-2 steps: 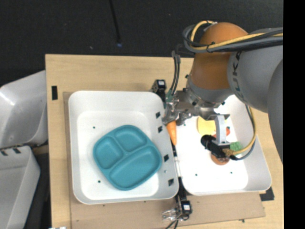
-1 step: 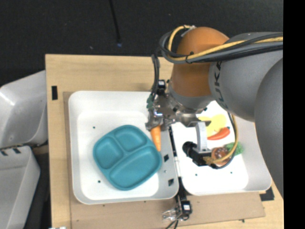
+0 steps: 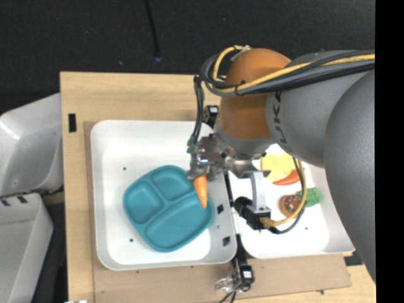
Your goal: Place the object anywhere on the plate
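Observation:
A teal plate (image 3: 165, 208) with three compartments lies in the left white bin (image 3: 113, 169). My gripper (image 3: 201, 171) hangs over the plate's right edge, near the wall between the two bins. An orange toy carrot (image 3: 201, 192) points down from between its fingers, tip over the plate's right rim. The gripper is shut on the carrot's upper end. The arm's orange band (image 3: 252, 100) and grey body hide much of the right bin.
The right bin (image 3: 297, 238) holds a yellow piece (image 3: 278, 165), a red piece (image 3: 288, 178), a brown round object (image 3: 291, 203) and a green piece (image 3: 313, 197). Black cabling (image 3: 252, 216) loops over the bins' divider. A wooden bench (image 3: 79, 106) surrounds both bins.

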Motion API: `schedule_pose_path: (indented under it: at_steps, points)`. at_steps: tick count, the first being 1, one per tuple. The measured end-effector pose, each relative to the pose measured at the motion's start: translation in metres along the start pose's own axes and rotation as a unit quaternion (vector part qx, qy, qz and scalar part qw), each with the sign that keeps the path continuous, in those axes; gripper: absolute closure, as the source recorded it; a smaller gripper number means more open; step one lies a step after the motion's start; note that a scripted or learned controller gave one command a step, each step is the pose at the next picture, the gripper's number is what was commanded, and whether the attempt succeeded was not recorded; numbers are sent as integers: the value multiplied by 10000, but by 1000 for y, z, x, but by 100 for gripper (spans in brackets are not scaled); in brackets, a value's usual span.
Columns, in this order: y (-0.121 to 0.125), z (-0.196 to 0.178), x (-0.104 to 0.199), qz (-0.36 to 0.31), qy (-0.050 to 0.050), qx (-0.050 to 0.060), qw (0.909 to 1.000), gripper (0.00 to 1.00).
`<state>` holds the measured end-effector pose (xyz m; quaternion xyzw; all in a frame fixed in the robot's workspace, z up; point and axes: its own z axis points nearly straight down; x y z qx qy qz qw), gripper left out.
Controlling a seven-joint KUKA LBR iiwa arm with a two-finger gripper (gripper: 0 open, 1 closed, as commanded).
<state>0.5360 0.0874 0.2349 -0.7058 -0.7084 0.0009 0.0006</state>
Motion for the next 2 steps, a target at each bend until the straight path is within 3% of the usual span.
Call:
schedule_pose_path:
  at_steps: [1, 2]
  points:
    - [11, -7, 9, -2, 3, -14, 10000, 100]
    - [11, -7, 9, 6, 3, -9, 10000, 0]
